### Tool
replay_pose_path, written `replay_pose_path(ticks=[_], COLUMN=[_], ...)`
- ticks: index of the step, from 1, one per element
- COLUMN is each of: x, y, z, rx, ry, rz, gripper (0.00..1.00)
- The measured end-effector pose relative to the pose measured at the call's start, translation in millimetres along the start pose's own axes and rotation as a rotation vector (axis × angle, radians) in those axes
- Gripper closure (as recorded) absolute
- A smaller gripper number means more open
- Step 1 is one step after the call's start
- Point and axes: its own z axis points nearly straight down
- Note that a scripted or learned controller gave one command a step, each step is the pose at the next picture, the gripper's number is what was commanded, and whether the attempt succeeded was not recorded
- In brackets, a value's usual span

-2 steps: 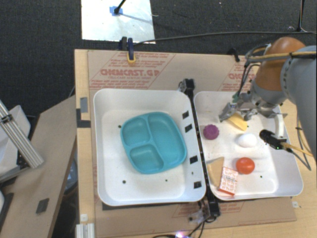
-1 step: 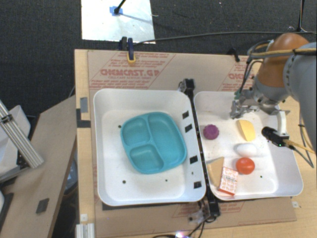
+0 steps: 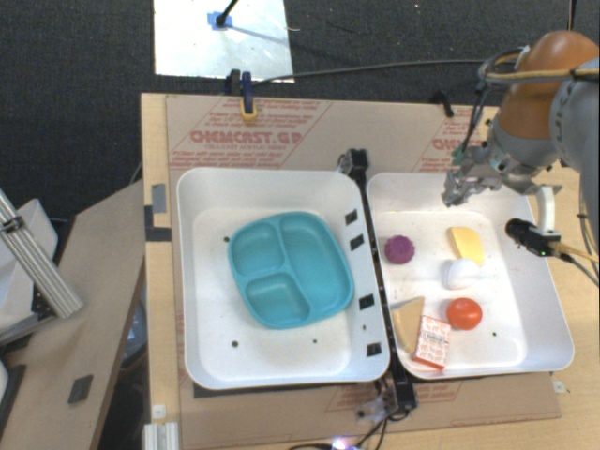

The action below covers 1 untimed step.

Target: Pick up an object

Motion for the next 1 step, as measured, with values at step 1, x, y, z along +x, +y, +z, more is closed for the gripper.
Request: replay_pose_path(ticks=[1], x=[-0.3], y=[2.6], z=[-55.3], rx=[-0.001], ry=[-0.001], rz=[0.0], gripper=[1.0])
